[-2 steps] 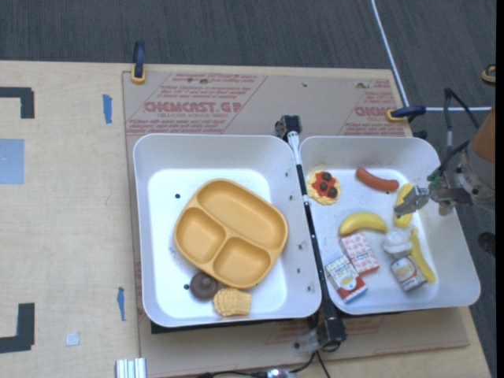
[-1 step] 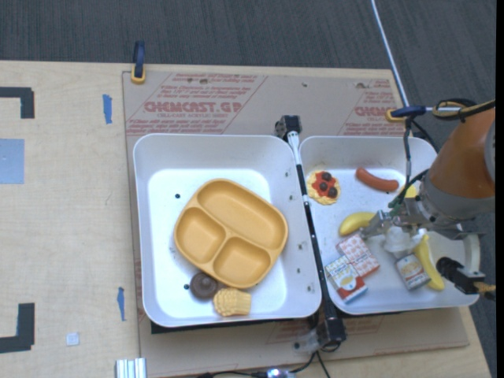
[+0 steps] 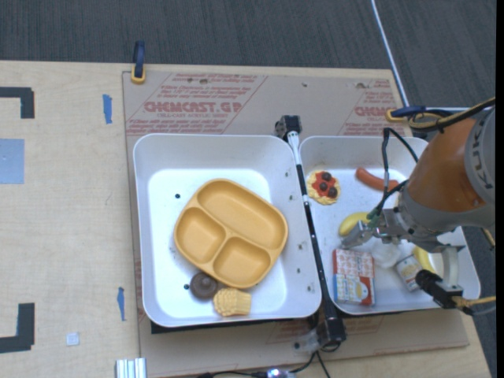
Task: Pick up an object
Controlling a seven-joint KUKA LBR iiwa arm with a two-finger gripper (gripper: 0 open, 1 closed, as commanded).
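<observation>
- Jaws [image 3: 368, 233]: hanging low in the right bin [image 3: 466, 278]; spread or clenched, cannot tell.
- Banana [image 3: 352, 224]: touching or just beside the jaws on their left, long axis slanting up toward them.
- Carton [image 3: 353, 276]: just below the jaws, lying flat.

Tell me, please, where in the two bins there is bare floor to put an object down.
Left bin: bare floor behind and left of the yellow divided plate; its near edge is taken by the brown round piece and corn piece. Right bin: crowded around the gripper; a small patch behind the tart.
</observation>
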